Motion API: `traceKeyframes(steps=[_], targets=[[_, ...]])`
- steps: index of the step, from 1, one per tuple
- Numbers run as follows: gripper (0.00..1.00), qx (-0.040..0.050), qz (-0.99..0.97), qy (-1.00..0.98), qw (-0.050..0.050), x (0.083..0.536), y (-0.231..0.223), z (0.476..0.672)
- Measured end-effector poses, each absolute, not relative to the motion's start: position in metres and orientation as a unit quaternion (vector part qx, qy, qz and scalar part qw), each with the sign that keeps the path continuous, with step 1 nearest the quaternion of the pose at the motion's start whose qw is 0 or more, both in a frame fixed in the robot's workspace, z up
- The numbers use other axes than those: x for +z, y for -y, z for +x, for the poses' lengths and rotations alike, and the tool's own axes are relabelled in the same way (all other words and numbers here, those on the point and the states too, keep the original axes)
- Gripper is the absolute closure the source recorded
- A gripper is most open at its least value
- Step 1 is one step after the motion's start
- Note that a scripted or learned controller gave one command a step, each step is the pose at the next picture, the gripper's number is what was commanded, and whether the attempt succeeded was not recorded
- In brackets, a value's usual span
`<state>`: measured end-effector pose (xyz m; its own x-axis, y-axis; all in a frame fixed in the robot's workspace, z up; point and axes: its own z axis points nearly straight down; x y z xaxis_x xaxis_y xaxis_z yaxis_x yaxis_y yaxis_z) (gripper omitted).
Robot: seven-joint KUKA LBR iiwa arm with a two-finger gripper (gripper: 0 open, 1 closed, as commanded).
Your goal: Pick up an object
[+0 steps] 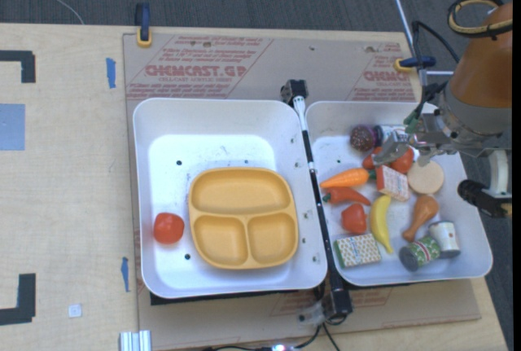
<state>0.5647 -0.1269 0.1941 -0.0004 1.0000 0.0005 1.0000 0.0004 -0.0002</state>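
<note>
step: reaching | hand (396, 147) is hovering low in right bin (476, 264), finger state impossible to tell | nearest items: carrot (346, 177), red-white box (395, 182) just beside | next: descending and closing on 1 item

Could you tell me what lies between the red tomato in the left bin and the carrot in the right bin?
In the camera view, the yellow divided tray lies between the tomato and the carrot, along with the two bins' adjoining walls.
</note>
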Motion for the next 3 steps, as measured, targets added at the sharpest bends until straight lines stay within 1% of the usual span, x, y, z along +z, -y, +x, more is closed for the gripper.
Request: traceKeyframes(steps=[1,2,3], targets=[[0.0,-0.0006,-0.707,0.707,-0.001,0.095,0.118,0.52],[1.0,-0.0013,-0.708,0.707,-0.002,0.105,0.118,0.521],[1.0,-0.0005,-0.707,0.707,0.0,0.185,0.058,0.48]])
